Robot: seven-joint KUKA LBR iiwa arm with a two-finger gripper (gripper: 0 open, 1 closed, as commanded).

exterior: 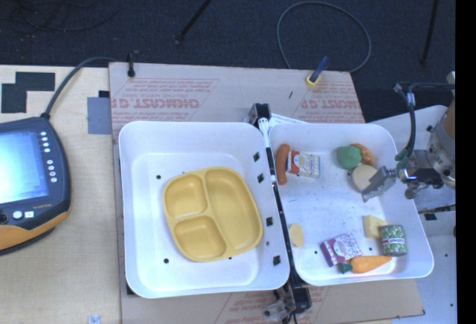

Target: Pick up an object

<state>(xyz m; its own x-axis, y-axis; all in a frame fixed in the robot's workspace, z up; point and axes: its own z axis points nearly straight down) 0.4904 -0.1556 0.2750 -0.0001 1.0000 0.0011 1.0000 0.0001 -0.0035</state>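
Observation:
The right bin (335,203) holds several toy foods. A sausage (282,163) and a white packet with a red label (303,164) lie at its far left. A green ball (347,157), an orange piece (364,151) and a beige round piece (362,177) sit at the far right. A yellow block (373,225), a green can (393,239), a carrot (370,264) and a pink packet (341,248) lie near the front. My gripper (394,185) hangs over the bin's right side, just right of the beige piece, open, with nothing between its fingers.
The left bin (141,166) holds a yellow divided plate (212,212). A pale yellow disc (297,235) lies by the divider between the bins. A teach pendant (30,177) rests on the bench at far left.

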